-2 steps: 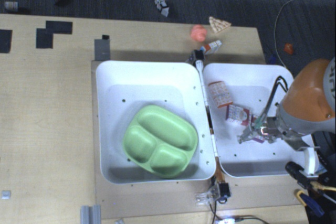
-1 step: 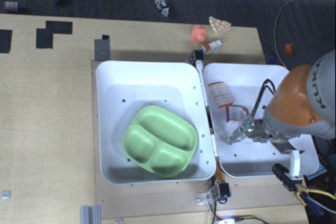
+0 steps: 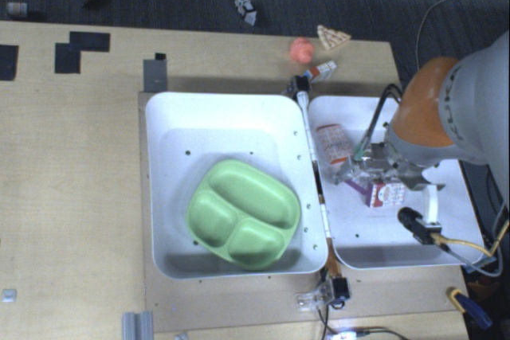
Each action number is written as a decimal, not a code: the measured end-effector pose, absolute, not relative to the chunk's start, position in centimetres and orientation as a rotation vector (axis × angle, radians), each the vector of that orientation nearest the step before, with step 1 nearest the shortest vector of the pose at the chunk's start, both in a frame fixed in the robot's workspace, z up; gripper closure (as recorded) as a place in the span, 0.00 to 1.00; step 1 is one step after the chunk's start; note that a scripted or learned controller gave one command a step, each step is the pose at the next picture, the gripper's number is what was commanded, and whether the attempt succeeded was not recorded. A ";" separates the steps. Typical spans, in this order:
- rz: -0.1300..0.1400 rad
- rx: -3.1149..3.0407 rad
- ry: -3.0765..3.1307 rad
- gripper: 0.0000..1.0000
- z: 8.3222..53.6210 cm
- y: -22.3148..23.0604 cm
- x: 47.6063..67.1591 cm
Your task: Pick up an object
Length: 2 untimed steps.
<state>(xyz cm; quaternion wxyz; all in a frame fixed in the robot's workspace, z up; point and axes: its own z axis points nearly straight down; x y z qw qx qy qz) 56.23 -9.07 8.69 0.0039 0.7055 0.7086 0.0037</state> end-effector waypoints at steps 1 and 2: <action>0.015 2.207 2.221 1.00 9.8 -9.1 56.4; 0.006 2.214 2.226 1.00 18.5 -2.1 53.7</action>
